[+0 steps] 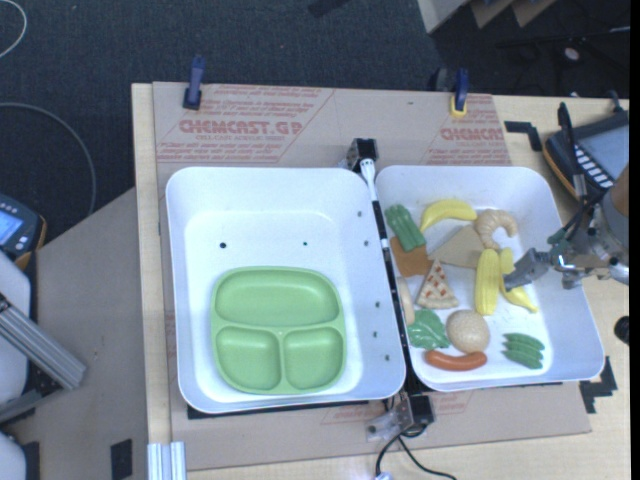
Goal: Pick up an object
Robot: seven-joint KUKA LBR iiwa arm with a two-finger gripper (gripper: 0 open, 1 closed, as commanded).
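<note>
The arm [610, 238] is cut off by the right edge, and the gripper [520, 274] looks blurred

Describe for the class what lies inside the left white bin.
Inside the left white bin lies a green tray with three compartments, nothing in them. The bin floor beneath the tray is covered, so anything under it cannot be seen.

Robotics lab: clamped board [240, 123], 2 bins [190, 268].

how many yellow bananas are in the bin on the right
2. One banana lies near the right bin's far edge, beside the green pickle. The other banana lies mid-bin, by the gripper. More could hide beneath the pile.
</note>
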